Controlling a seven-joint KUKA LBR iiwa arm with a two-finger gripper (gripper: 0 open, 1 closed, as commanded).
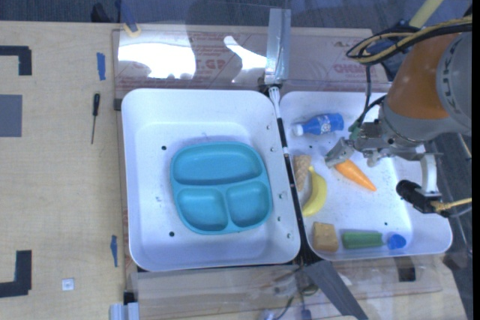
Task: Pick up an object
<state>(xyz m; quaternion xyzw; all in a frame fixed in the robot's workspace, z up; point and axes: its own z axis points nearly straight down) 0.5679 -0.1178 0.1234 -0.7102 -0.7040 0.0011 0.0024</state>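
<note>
The right bin (431, 232) held the loose objects available for picking. An orange carrot (355, 174) lay near its centre, tilted, its upper left end just beside the pincer (339, 154). The pincer hung low over the bin between the carrot and a blue bottle (319, 124), which lay on its side toward the bin's far edge with its white cap pointing left. Nothing was visible between the pincer's fingers, and whether they stood open or closed could not be told from this angle. A yellow banana (317, 194) lay curved along the bin's left side, just beside a pale bread-like piece (301, 167) close to the divider. Along the near edge sat a tan sponge-like block (325, 236), a green cylinder (361, 240) lying flat, and a small blue cap-like item (396, 241). The left bin (142, 124) carried a teal divided plate (220, 186) with three compartments. The arm (427, 90), grey with an orange band, reached in from the right over the worktop (52, 198).
</note>
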